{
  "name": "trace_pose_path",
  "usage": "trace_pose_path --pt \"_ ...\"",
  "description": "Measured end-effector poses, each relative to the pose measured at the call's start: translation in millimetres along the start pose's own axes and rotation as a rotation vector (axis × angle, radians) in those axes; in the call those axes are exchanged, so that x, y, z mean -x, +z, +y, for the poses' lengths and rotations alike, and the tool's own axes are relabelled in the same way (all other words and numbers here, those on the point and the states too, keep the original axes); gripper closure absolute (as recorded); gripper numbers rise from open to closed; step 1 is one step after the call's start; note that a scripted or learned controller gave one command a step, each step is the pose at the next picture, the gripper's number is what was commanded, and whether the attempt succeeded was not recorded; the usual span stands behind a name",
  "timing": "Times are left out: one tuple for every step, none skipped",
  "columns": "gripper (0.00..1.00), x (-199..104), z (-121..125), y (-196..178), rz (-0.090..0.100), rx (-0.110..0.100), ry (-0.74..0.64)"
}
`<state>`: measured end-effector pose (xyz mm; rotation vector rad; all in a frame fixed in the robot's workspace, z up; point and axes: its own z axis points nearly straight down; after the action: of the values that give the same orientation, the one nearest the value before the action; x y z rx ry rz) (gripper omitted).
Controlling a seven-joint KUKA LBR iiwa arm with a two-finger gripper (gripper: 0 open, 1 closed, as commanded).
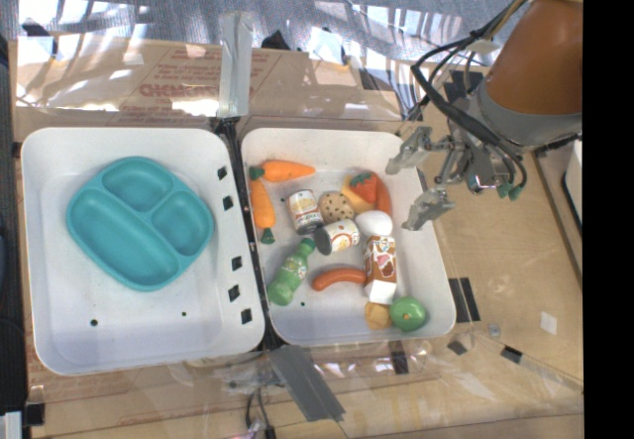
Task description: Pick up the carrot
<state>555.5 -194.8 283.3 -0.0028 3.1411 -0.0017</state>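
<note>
An orange carrot with a green top lies flat near the far left corner of the right bin. A second carrot lies along that bin's left wall. A third carrot-like orange piece rests near the bin's far right side. My gripper hovers over the right rim of the right bin, just right of that third piece. It is open, fingers spread wide, with nothing between them.
The right bin also holds a can, a cookie, a white egg, a green bottle, a sausage, a carton and a green apple. A teal divided plate lies in the left bin.
</note>
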Motion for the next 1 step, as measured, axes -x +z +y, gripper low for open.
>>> trace_pose_path --pt "0.00 57.8 37.3 90.5 0.010 0.005 -0.006"
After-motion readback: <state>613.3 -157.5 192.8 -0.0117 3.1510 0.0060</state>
